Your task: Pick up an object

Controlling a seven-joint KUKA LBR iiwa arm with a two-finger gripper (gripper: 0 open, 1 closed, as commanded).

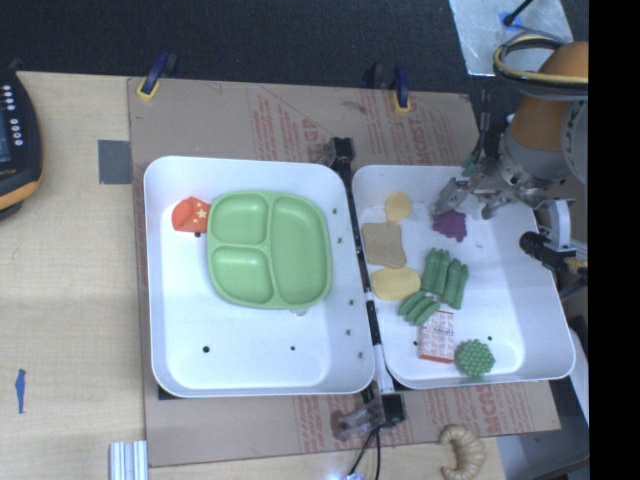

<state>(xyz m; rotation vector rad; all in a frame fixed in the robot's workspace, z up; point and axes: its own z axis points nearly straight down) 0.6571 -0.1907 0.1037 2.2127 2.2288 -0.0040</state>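
- Two white bins side by side on the worktop (pixel 80 298). Left bin (pixel 180 358) carries a green divided plate (pixel 270 248), with a small red item (pixel 189 214) at the plate's far-left edge.
- Right bin (pixel 530 338) has the loose pieces: a purple piece (pixel 451 225), a pale yellow round (pixel 398 206), a tan slab (pixel 383 244), a yellow oval (pixel 395 283), a green pod bunch (pixel 438 283), a small printed packet (pixel 437 336), a green knobbly ball (pixel 474 357).
- Pincer (pixel 472 194) hangs low over the far side of the right bin, just beside the purple piece on its far-right side. Contact unclear. Whether its fingers are spread or closed cannot be told; nothing visibly held.
- Reading of placement: the arm reaches in from the right, so the far-right corner is its easiest ground, and the purple piece sits apart from the cluster along the left wall, giving clear approach room. Likely the target.
- Orientation of the purple piece: compact, lobed, no definite long axis; slightly taller near-to-far than wide, if anything. Grasp direction probably matters little.
- The pod bunch, by contrast, runs long from far to near, leaning slightly left at the near end.
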